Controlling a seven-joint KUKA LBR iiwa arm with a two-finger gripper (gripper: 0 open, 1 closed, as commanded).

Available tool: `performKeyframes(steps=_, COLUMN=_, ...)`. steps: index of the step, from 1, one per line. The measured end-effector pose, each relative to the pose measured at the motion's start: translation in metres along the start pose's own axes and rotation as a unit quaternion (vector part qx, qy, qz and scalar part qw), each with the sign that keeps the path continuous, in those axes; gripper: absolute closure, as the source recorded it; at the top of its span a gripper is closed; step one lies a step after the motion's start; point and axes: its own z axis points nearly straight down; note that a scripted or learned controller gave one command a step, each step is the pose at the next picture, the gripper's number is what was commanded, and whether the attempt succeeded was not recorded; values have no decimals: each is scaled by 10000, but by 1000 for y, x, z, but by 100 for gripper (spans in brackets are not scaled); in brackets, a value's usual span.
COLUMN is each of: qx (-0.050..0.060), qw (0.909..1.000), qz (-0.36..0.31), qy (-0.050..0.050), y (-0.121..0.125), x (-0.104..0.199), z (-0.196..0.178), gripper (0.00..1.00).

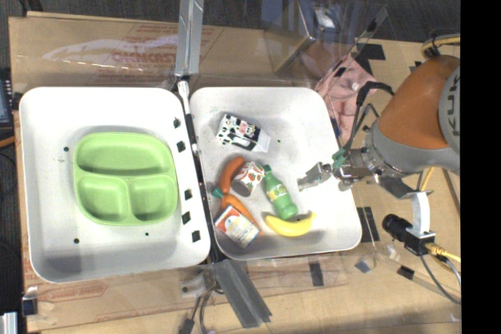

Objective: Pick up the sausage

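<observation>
The sausage [230,173] is an orange-red curved piece lying in the left half of the right bin [305,107], touching a small red-and-white carton [250,177]. My gripper [312,177] hovers over the right side of that bin, roughly a hand's width right of the sausage. It is open and nothing sits between its fingers. The grey arm with its orange band [419,117] comes in from the right.
Around the sausage lie a green bottle [279,196], a banana [289,224], an orange carrot-like piece [236,207], a second carton [237,227] and a black-and-white box [239,131]. The left bin [47,246] holds a green divided tray [125,177].
</observation>
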Motion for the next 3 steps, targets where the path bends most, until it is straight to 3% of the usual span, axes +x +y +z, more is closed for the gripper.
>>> performKeyframes(steps=1, qx=7, qw=9991, qz=-428, qy=-1, y=36, x=89, z=48, gripper=0)
performKeyframes(steps=2, qx=1, qw=9959, qz=-905, qy=-4, y=81, x=114, z=109, gripper=0)
performKeyframes(steps=3, qx=-16, qw=9957, qz=-926, qy=-2, y=82, x=114, z=96, gripper=100)
